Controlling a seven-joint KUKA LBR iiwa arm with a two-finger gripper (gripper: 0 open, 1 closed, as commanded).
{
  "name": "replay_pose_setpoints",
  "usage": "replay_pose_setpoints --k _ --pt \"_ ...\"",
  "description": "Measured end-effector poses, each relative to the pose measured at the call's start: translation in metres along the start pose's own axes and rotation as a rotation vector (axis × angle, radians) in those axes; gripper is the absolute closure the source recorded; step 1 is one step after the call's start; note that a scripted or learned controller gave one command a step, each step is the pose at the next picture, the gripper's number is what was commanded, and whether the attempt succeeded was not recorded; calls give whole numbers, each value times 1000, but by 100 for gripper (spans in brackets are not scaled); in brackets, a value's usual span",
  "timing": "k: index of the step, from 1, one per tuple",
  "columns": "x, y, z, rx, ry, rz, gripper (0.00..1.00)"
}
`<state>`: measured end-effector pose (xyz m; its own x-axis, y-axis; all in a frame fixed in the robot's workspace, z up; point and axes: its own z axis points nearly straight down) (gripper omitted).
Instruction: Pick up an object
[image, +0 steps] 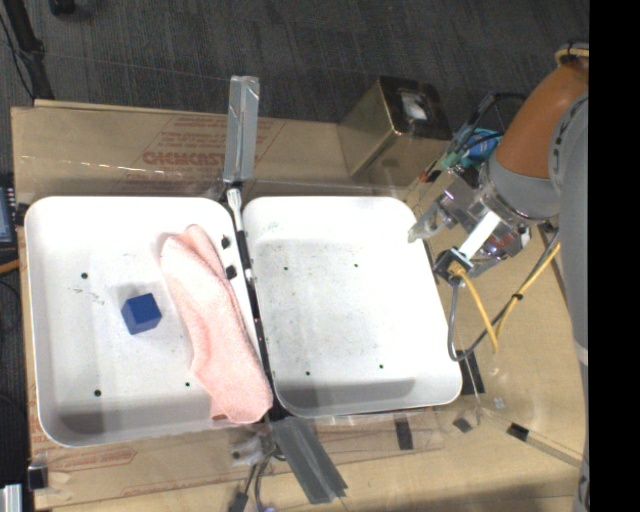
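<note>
Item 1, nearest the camera: pink cloth (218, 325), lying lengthwise along the right wall of the left bin (60, 300), its lower end bunched at the front corner; soft, folded, probably slumped against the divider because it was dropped there.

Item 2: blue cube (142, 312), flat on the left bin's floor just left of the cloth, apart from it. Small, solid, square-edged; I judge it the easier pick.

Item 3: right bin (350, 300), white floor with faint specks.

Item 4, farthest: my gripper (455, 235), hanging outside the right bin's far right corner, well apart from both objects, carrying nothing. Whether its fingers are spread or closed, I cannot tell.
</note>
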<state>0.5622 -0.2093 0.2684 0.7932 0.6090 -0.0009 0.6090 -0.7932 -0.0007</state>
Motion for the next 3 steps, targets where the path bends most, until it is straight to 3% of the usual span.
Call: replay_pose_setpoints --k 1,2,3 --pt "16 10 -5 1 0 -43 0" --pt "56 36 -1 2 -1 218 0" --pt "65 47 88 6 -4 368 0"
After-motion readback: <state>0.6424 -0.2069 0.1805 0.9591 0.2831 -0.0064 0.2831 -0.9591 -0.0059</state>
